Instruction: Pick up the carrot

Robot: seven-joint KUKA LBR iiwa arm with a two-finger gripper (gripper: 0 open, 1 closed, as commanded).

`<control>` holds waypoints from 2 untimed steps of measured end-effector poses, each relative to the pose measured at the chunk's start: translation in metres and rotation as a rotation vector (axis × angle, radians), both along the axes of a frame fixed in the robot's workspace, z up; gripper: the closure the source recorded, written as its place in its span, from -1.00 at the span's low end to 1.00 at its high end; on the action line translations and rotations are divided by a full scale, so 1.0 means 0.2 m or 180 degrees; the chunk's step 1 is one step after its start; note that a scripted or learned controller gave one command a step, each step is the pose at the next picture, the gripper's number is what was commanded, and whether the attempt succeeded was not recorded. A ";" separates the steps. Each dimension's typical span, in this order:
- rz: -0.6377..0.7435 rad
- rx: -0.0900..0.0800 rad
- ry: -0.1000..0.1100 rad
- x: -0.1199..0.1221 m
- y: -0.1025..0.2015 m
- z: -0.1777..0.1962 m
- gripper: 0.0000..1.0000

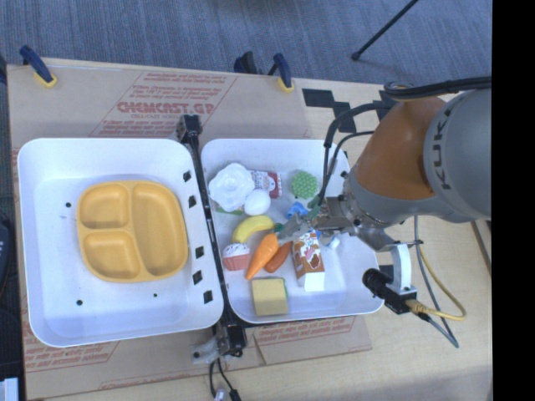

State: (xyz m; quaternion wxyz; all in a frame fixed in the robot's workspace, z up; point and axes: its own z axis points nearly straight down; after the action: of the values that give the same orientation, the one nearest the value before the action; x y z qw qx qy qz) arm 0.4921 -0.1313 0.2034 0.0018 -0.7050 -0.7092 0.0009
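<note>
Camera view: carrot (262,253) lies mid right bin (355,303), toward its front edge, long axis slanting leaf-end up-right, just left and frontward of the gripper (316,220), jaw state indiscernible.

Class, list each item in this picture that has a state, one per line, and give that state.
carrot: lying tilted in the right bin, not gripped
banana: lying beside the carrot's top
carton: lying on its side
yellow block: lying flat near the bin's front wall
yellow tray: flat in the left bin, nothing in its compartments
gripper: low over the right bin, above the carton
</note>
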 end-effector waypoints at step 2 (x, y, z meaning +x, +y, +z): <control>0.0969 0.0001 -0.0003 0.23 0.17 -0.51 -1.00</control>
State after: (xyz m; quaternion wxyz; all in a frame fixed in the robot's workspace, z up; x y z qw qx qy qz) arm 0.5385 -0.0978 0.1008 0.0015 -0.5893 -0.8079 0.0008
